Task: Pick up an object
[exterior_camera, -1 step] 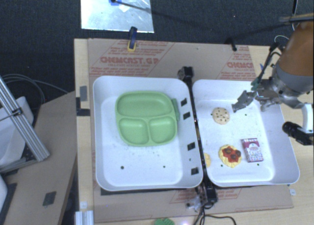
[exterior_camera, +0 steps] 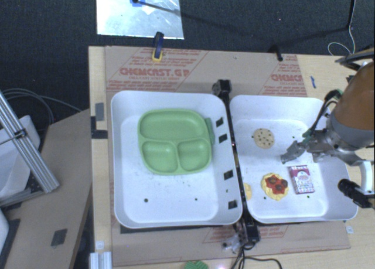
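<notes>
Nearest the camera, the right bin (exterior_camera: 293,215) holds a pizza toy (exterior_camera: 275,185), a pink card (exterior_camera: 301,179) and a cookie (exterior_camera: 263,138). Poised above the card, the end effector (exterior_camera: 296,153) is in its approach step; I cannot tell its state. Next move probably calls for descending squarely onto the card.

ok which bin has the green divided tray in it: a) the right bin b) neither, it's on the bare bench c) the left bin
c: the green divided tray lies inside the left bin, while the right bin holds the cookie, the small pizza and the pink packet.
</notes>
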`<state>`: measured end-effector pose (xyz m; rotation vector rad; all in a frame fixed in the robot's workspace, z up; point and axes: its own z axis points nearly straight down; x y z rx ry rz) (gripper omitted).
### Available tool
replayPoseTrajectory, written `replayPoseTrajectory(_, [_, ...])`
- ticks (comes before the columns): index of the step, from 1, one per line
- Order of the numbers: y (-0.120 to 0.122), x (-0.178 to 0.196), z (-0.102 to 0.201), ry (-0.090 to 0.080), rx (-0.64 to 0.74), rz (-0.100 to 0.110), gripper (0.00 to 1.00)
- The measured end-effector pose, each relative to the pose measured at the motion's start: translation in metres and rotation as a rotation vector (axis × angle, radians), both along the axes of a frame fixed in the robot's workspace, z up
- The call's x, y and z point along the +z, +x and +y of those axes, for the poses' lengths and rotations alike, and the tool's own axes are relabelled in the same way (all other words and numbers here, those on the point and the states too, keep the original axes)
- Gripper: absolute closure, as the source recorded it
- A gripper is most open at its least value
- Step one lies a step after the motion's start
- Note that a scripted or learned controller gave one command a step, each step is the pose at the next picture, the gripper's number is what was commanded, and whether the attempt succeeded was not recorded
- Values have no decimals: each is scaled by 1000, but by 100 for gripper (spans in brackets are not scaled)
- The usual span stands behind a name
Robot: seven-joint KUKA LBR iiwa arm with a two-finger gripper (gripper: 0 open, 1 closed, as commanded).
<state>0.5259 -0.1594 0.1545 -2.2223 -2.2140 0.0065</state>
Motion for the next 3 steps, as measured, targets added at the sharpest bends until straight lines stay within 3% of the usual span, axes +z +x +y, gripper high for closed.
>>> replayPoseTrajectory(1, [-6, -74, -31, -1, 2, -5, 0])
replayPoseTrajectory(2, [-3, -59, -30, -1, 5, -10, 100])
replayPoseTrajectory(3, [9, -71, 28, 3, 12, -7, 100])
